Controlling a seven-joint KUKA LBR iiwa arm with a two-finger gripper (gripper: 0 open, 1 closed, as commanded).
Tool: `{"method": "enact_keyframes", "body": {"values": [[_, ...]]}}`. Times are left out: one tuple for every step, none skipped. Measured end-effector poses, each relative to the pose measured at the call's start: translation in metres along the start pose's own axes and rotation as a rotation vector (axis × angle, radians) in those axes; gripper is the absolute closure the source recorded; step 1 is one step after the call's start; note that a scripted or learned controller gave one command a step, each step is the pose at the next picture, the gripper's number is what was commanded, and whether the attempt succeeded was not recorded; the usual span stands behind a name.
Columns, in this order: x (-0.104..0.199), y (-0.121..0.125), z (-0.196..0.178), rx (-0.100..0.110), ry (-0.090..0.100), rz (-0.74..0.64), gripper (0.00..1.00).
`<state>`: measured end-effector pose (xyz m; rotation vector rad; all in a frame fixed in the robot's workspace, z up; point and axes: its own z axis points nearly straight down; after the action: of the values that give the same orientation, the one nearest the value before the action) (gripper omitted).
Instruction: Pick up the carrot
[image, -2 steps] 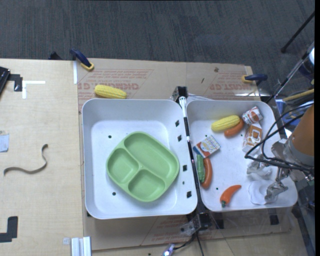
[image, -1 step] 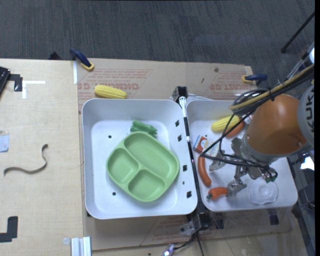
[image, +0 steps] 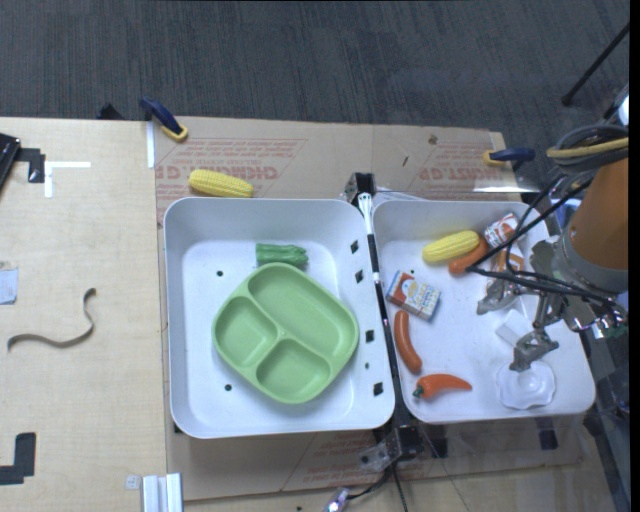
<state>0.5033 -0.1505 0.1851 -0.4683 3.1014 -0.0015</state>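
The carrot (image: 441, 385) is a small orange piece with a green end. It lies flat near the front edge of the right bin (image: 570, 400). My gripper (image: 516, 326) hangs over the right half of that bin, to the right of the carrot and a little further back, apart from it. Its two metal fingers (image: 534, 349) stand open with nothing between them.
In the right bin lie a reddish sausage (image: 405, 340), a small box (image: 413, 295), a yellow corn cob (image: 451, 245) with an orange piece (image: 466, 263) against it, and a clear cup (image: 527, 386). The left bin (image: 185, 330) holds a green divided plate (image: 287, 333). A second corn cob (image: 221, 183) lies behind it.
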Motion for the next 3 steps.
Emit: {"method": "enact_keyframes", "body": {"values": [[0.01,0.026,0.093,-0.002,0.002,-0.034,0.0],[-0.042,-0.045,0.082,0.0,-0.003,-0.249,0.0],[0.005,0.02,0.093,-0.004,0.001,-0.467,0.0]]}}
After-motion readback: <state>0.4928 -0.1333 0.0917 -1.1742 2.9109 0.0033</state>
